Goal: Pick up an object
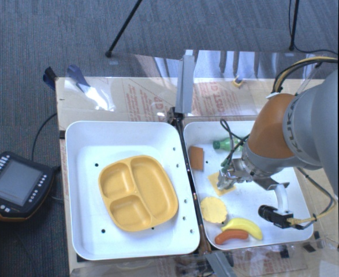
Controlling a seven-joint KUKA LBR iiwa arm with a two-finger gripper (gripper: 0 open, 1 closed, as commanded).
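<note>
Hand [227, 176] down in the right bin [245, 127], right over a pale yellow slice [221, 184] near the bin's middle. Finger spread: cannot tell. Banana [243, 227] lying along the front edge, long axis left-right, beside a red sausage [231, 237]. Yellow divided plate [138, 193] centred in the left bin [82, 137].

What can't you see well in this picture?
- Gripper: too small and dark in the camera view to tell how its fingers stand.
- Yellow slice: partly hidden under the gripper.
- Green thing: its right end is hidden behind the cables and arm, so its kind is unclear.
</note>
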